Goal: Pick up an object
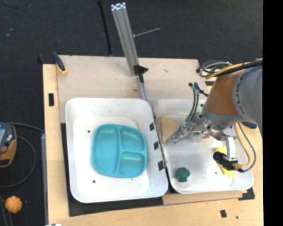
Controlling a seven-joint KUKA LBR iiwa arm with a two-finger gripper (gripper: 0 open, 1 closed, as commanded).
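No readable words, labels, brand names or numbers appear anywhere. The one printed mark is a small black-and-white checker pattern (118,6) on the top end of the metal rail (127,39) standing behind the counter (106,79); it carries no letters or digits. The device (6,145) at the left edge has a small red spot on its face, but it is too small and blurred to tell whether anything is written there.
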